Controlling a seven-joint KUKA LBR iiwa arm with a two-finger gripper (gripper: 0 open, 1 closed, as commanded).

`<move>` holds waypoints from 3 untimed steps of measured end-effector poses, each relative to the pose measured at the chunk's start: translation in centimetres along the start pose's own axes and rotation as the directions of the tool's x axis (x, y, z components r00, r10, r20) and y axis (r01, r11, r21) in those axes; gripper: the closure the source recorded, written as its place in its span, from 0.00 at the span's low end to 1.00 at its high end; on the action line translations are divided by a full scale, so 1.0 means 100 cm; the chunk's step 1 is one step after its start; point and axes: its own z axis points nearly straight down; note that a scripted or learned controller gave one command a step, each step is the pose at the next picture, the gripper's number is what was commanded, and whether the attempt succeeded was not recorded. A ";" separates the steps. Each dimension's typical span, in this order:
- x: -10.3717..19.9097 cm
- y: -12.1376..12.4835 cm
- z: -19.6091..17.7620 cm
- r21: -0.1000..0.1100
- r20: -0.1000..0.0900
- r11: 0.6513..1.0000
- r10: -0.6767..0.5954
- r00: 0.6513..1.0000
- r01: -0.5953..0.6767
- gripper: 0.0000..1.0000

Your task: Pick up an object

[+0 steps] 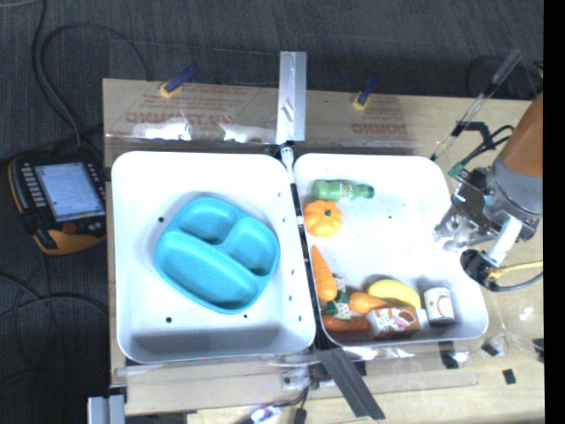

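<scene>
The gripper (452,230), finger state indeterminable, hovered at the right white bin's rim (439,173); descent risked striking it.

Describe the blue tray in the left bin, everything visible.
The blue tray is a glossy turquoise, plastic-looking dish with rounded corners and three compartments: two smaller ones toward the far side, one long one along the near side. It lies flat, right side up, turned at a slant to the walls of the left bin, about mid-floor. It holds nothing, and only the bin floor touches it.
</scene>
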 end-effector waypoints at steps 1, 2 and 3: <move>-0.043 -0.003 -0.031 -0.001 -0.001 0.983 -0.186 0.983 0.186 1.00; -0.047 0.000 -0.130 -0.002 -0.001 0.943 -0.333 0.943 0.333 1.00; -0.031 -0.012 -0.049 -0.001 -0.003 0.887 -0.462 0.887 0.462 1.00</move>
